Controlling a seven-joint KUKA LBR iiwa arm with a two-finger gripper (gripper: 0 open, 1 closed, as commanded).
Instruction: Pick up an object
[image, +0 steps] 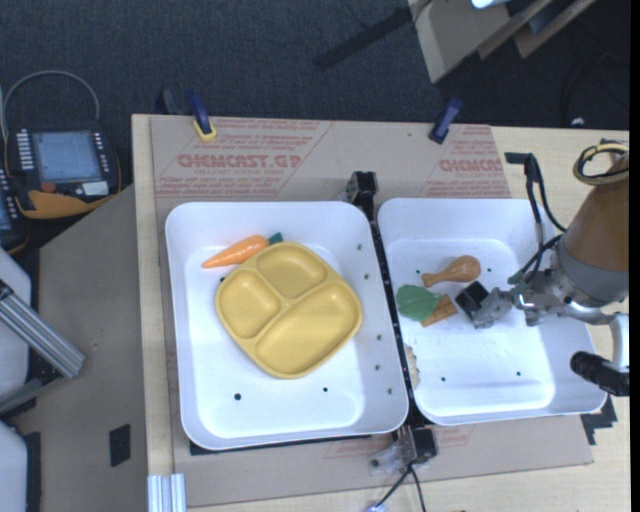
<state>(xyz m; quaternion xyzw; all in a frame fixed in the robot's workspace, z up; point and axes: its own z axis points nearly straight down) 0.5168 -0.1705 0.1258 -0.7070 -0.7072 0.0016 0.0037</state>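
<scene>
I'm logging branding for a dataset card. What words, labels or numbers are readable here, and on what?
"CHEMCAST GP": red print on the brown board, behind the left bin.
"CHEMCAS": the same print repeated behind the right bin, its end cut off.
Small red lines above both prints: too small to read.
Pendant screen: blurred, unreadable.

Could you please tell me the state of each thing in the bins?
Yellow plate: right way up, flat in left bin.
Carrot: lying at the plate's upper-left edge.
Drumstick: lying flat in right bin.
Green toy: lying flat near the drumstick.
Gripper: low in right bin, beside green toy.
</scene>
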